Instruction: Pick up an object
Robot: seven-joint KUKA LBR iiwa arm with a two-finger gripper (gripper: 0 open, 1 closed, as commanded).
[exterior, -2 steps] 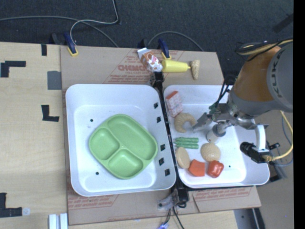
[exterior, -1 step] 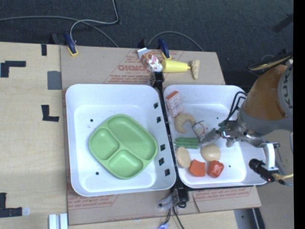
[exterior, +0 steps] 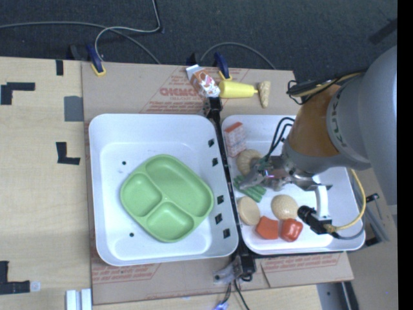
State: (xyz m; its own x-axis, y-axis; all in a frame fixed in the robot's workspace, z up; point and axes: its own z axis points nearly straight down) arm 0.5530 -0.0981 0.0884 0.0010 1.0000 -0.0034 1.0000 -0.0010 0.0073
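Gripper (exterior: 263, 174) down low in the right bin (exterior: 335, 241), reaching in from 3 o'clock, and I cannot tell whether it is spread or closed. It sits right over the green bean pod (exterior: 250, 189), with a beige potato-like piece (exterior: 246, 160) at its 11 o'clock. At 6 o'clock lie 2 pale rounded items (exterior: 248, 209) and 2 red-orange pieces (exterior: 279, 228). A small carton (exterior: 234, 135) rests toward 12 o'clock. Over at 9 o'clock, the left bin (exterior: 106, 173) carries a green divided plate (exterior: 166, 197).
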